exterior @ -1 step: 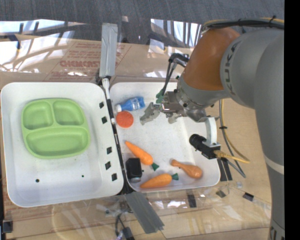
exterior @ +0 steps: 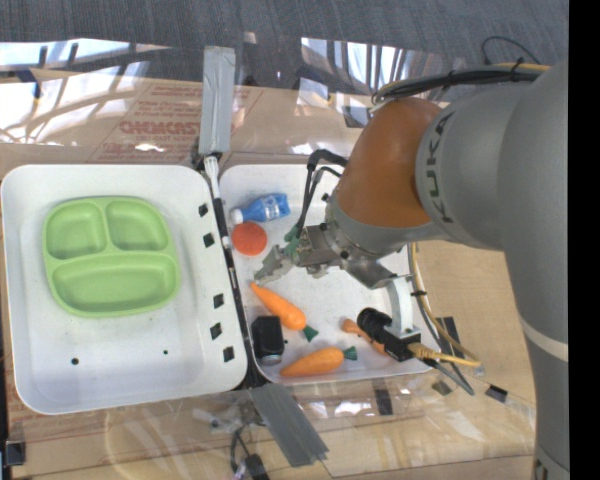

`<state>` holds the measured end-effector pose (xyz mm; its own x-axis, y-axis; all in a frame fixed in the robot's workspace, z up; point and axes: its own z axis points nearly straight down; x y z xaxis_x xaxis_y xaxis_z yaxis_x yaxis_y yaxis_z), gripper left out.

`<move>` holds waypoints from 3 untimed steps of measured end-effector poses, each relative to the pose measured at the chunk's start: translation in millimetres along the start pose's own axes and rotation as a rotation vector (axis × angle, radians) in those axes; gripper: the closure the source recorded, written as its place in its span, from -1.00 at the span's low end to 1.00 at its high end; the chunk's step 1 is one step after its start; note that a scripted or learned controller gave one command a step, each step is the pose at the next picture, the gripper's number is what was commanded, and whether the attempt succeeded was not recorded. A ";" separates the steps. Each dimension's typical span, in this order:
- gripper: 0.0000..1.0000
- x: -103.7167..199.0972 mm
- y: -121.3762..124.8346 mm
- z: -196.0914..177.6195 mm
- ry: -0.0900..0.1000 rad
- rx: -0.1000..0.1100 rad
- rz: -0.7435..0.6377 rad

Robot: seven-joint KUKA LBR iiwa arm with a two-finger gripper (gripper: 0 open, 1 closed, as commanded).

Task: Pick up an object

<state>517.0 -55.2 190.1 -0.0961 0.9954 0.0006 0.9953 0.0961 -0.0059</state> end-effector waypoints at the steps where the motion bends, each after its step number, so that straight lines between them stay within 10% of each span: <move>1: -1.00 -10.1 -7.2 -0.3 0.001 0.000 -0.199; 3: -1.00 -23.0 -20.4 -0.9 -0.001 -0.003 -0.126</move>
